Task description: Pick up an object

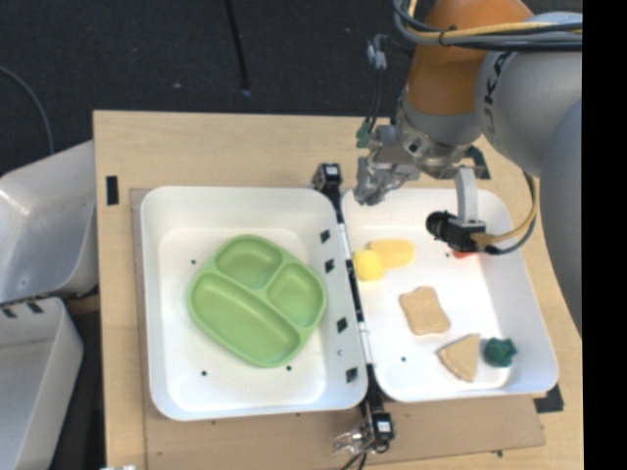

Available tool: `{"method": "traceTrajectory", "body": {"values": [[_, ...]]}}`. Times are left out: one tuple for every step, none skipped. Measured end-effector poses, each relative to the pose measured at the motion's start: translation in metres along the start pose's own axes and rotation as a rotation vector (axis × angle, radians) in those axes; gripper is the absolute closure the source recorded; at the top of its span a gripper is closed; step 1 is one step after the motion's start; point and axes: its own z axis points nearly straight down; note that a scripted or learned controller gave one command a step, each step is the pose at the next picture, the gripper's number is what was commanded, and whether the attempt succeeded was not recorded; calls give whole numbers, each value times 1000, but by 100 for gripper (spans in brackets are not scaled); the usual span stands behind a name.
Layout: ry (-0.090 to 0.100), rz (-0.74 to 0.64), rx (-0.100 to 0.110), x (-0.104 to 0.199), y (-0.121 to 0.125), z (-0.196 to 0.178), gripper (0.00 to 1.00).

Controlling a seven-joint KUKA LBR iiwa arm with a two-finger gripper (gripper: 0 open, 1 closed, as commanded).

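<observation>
Hovering at the twelve o'clock end of the right bin (509,213), gripper (370,192) low over the bin's upper-left corner and holding nothing visible; whether open or shut, cannot tell from this slant. Approach step by the look of it, nothing lifted yet. Nearest candidates: yellow lump (385,258) toward six o'clock of the gripper, then a tan bread-like slice (424,311), a tan wedge (460,357) and a small green piece (501,352) near the five o'clock corner. Next move probably a short shift toward six o'clock and a descent. Left bin (157,262) bearing a green divided plate (257,300). Wooden bench (118,145) underneath, dark floor beyond, white container (44,233) at nine o'clock.
</observation>
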Motion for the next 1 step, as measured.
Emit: {"method": "traceTrajectory", "body": {"values": [[-1, 0, -1, 46, -2, -2, 100]]}}
